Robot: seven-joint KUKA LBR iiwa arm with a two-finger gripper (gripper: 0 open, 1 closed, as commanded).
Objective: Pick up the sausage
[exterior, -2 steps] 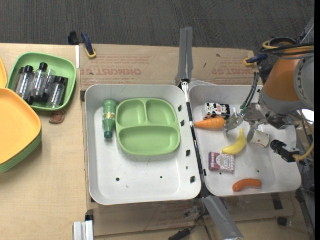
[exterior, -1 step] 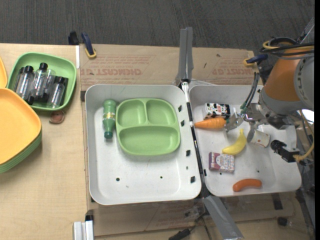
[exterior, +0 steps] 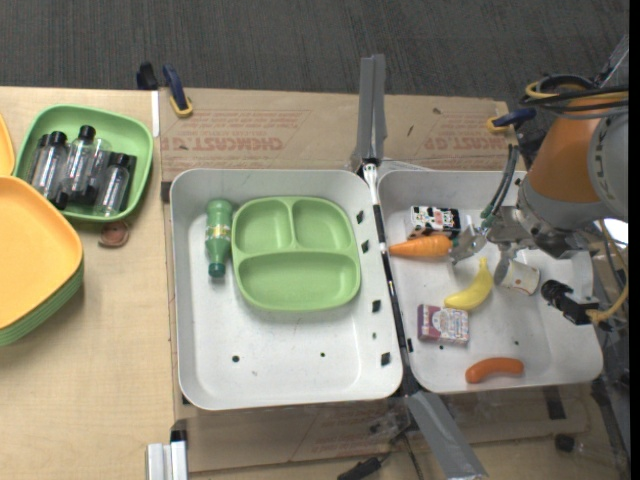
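Here the gripper (exterior: 484, 251) hangs spread wide over the banana (exterior: 473, 288), sausage (exterior: 494, 369) lying well apart.

the sausage (exterior: 494, 370) is a short, smooth orange-red link with rounded ends. it lies flat on the floor of the right bin (exterior: 560, 368), close to that bin's near wall, its length running almost left to right with the right end tipped slightly upward in the view. it lies alone, touching nothing, below the banana (exterior: 472, 289) and to the right of the small pink packet (exterior: 443, 324).
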